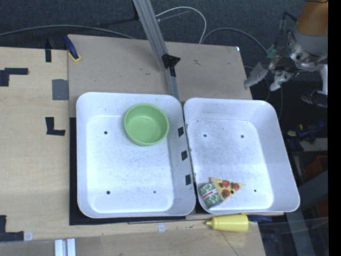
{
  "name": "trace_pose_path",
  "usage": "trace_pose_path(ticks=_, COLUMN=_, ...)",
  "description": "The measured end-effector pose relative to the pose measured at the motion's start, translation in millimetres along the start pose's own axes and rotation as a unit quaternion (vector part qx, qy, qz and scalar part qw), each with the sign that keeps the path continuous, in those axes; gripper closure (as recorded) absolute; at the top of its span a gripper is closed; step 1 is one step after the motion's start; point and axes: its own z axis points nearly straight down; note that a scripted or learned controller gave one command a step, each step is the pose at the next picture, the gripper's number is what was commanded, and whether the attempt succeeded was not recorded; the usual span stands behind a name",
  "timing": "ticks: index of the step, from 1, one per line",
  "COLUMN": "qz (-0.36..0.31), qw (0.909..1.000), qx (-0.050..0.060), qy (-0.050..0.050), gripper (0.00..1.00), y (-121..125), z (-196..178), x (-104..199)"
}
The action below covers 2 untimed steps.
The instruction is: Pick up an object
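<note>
A green bowl (146,124) stands in the left bin (90,159), near its far edge. In the right bin (266,143) a toy pizza slice (228,186) and a small green-and-white packet (209,195) lie together at the near left corner. My gripper (265,80) hangs beyond the right bin's far right corner, above the bench edge and away from all of these objects. Its two fingers are spread open and hold nothing.
A yellow bottle (229,223) lies on the bench just in front of the right bin. A slanted grey pole (154,31) rises behind the gap between the bins. Cables (186,12) run across the dark floor at the back.
</note>
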Motion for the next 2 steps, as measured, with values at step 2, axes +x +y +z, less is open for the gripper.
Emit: trace_pose_path(ticks=2, qz=0.001, qw=1.0, qx=0.003, qy=0.001, gripper=0.0, y=-6.0, z=56.0, x=9.3)
